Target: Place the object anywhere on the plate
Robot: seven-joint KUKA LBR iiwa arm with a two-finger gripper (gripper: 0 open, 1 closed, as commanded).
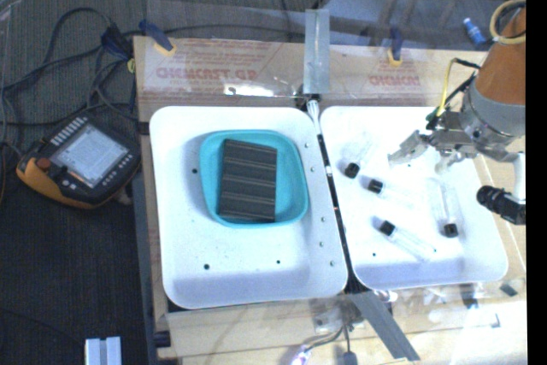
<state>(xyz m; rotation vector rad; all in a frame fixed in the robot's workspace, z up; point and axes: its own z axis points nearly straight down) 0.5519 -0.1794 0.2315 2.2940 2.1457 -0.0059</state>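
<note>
A cyan plate (294, 192) lies in the left bin (179, 252). On it rests a dark grey ridged rectangular block (248, 179), lying flat near the plate's middle. My gripper (425, 156) hangs over the upper right part of the right bin (479, 265), far from the plate. Its fingers are spread open with nothing between them. Just below it lies a clear tube with a black cap (446, 214).
Several more clear, black-capped tubes lie in the right bin: one (352, 167) near its left wall, one (373, 184) beside it, one (402, 237) lower down. A teach pendant (81, 160) sits off the bench at left. A raised divider (329, 184) separates the bins.
</note>
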